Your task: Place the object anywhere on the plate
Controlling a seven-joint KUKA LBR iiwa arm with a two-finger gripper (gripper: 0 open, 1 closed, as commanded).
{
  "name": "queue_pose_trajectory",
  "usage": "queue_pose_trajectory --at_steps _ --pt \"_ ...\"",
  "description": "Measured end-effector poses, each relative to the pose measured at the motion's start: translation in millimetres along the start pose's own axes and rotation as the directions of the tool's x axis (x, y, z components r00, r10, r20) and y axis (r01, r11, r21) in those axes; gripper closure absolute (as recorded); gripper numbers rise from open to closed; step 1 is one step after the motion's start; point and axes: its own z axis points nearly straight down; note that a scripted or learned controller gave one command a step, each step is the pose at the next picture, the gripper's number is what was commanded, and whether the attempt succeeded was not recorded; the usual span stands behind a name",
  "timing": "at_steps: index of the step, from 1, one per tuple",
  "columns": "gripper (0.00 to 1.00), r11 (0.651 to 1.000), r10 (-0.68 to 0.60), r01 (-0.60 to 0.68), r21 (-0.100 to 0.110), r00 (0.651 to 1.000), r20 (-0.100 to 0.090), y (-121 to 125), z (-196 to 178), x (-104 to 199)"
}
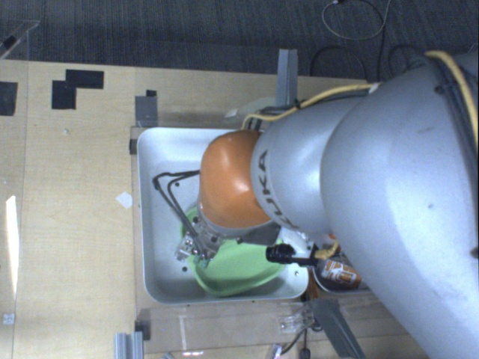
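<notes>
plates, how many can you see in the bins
1: a green plate lies at the near end of the left white bin, partly under the arm's wrist. The arm covers most of the other bin, so more may be hidden.

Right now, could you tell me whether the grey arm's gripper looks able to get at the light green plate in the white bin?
Probably yes: the gripper hangs right over the light green plate's left edge, with nothing visible between them.

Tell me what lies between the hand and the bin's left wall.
Bare white bin floor, crossed by a black cable, left of the hand, in the camera view.
</notes>
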Motion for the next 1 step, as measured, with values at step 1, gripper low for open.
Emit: queue_pose_trajectory --at_steps 1 --pt "1.00 1.000 0.001 -0.001 0.003 1.000 -0.007 -1.8 -1.9 1.9"
